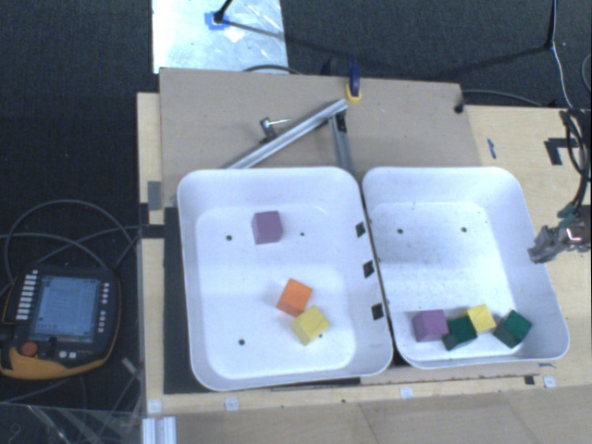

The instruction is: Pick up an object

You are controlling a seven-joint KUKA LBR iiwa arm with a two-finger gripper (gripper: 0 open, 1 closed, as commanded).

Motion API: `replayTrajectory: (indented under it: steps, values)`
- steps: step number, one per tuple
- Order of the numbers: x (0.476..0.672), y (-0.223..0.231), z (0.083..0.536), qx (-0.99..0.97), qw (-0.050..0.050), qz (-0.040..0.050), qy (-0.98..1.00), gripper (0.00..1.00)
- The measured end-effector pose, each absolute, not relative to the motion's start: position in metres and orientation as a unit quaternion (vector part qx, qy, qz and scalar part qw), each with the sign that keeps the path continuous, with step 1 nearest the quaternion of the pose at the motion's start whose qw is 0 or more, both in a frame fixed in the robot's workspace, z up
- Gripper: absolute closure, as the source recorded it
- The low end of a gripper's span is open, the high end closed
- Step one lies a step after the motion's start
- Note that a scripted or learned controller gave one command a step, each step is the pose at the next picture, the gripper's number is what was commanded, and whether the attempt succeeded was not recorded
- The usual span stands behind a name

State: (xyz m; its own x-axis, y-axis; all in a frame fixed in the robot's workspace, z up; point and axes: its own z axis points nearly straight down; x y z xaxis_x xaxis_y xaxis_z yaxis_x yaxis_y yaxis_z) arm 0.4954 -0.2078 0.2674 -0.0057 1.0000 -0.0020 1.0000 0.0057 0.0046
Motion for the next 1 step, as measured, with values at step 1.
replayTrajectory:
  steps: [1]
  values:
    - [0.5083, -0.1466, 0.2668, 0.703, 0.0, 0.0017, 0.711, 1.0]
